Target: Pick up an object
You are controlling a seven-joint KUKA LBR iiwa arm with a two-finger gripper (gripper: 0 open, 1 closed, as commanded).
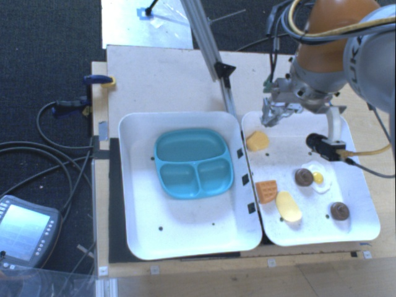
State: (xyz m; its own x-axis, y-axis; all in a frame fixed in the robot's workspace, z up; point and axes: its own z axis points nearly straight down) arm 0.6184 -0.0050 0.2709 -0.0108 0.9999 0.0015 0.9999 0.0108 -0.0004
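The claw (272, 117) looks like bare grey metal with a dull sheen. Above it, the band (337, 8) on the arm is smooth orange plastic, glossy enough to catch the light. Under the claw, the right bin (362, 218) is smooth white plastic with a soft shine; the left bin (139, 228), to the claw's left, is the same. In it lies a blue divided plate (193, 163) of smooth, faintly glossy plastic. The worktop (161, 79) behind the claw is pale matt board, wood-like. Left of the worktop, the floor (43, 48) is dark, rough carpet.
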